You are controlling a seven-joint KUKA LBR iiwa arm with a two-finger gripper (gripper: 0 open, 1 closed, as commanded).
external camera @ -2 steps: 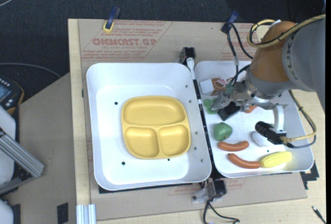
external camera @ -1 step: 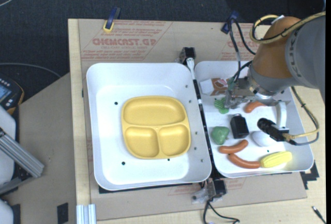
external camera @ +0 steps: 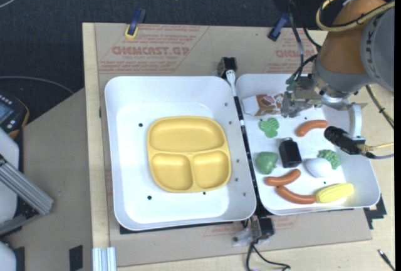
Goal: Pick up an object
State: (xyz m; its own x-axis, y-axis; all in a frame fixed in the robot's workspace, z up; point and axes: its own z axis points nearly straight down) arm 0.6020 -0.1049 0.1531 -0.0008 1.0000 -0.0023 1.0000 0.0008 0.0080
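My gripper (external camera: 293,104) hangs over the back of the right bin (external camera: 369,183), just right of a small red-and-white packet (external camera: 268,102) and above a green leafy toy (external camera: 269,126). An orange sausage (external camera: 311,127) lies just right of and below the gripper. Further toward the front lie a black block (external camera: 289,152), a green pepper (external camera: 266,162), a white egg (external camera: 317,167), a broccoli piece (external camera: 329,158), two more sausages (external camera: 282,178) (external camera: 296,195) and a yellow corn cob (external camera: 335,192).
The left bin (external camera: 125,138) holds a yellow divided plate (external camera: 188,153). A black cable connector (external camera: 340,139) sticks out from the arm over the right bin. Clamps sit at the bench's back edge (external camera: 133,24) (external camera: 277,29).
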